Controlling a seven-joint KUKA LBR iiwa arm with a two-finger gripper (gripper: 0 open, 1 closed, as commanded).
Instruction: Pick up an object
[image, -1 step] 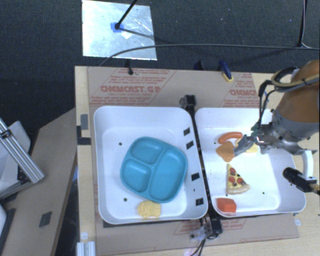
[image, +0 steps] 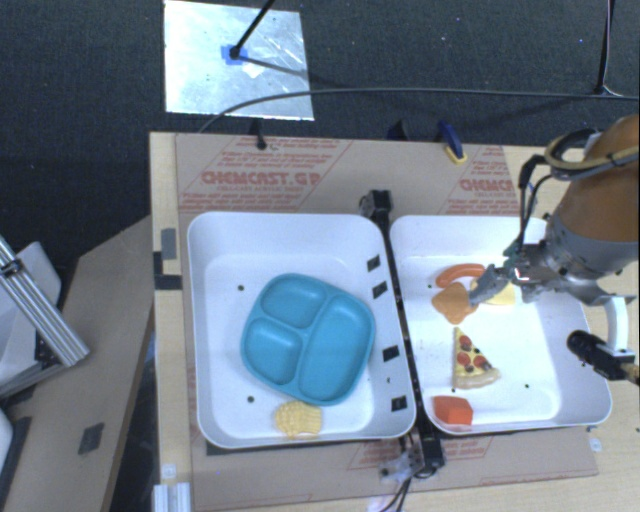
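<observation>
Claw (image: 487, 288) touching orange piece (image: 452, 301)

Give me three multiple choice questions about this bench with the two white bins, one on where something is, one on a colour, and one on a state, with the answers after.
1. Where does the blue divided plate lie?
A. In the left bin
B. In the right bin
C. On the cardboard behind the bins

2. What colour is the corn piece near the left bin's front edge?
A. Green
B. Yellow
C. Purple

3. How does the pizza slice lie?
A. Flat on the right bin's floor
B. Stacked on the blue plate
C. Hanging over the bin's rim

Answers:
1. A, the plate sits in the middle of the left bin.
2. B, the corn is pale yellow.
3. A, it rests flat, apart from the gripper, which is over the orange piece.
</observation>
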